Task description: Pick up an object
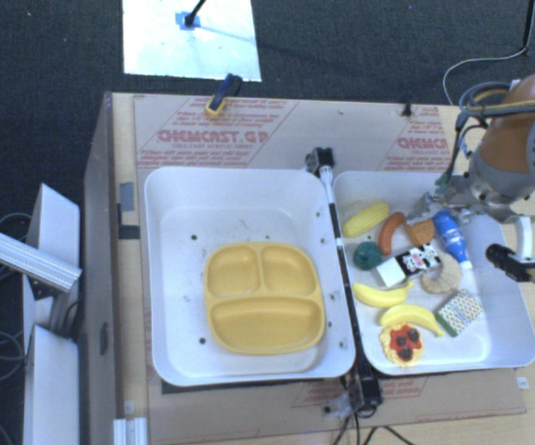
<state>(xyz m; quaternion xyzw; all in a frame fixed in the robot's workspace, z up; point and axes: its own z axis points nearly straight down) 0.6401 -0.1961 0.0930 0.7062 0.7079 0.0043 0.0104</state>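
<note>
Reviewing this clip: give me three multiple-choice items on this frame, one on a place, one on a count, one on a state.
1. Where does the yellow divided plate lie?
A. left bin
B. right bin
C. on the floor

2. How many compartments does the plate have?
A. two
B. three
C. five

3. How does the blue bottle rest?
A. standing upright
B. lying on its side
C. hanging from the bin wall

Answers: 1 A, it sits in the left bin. 2 B, two small ones above one wide one. 3 B, it lies flat in the right bin.
</note>
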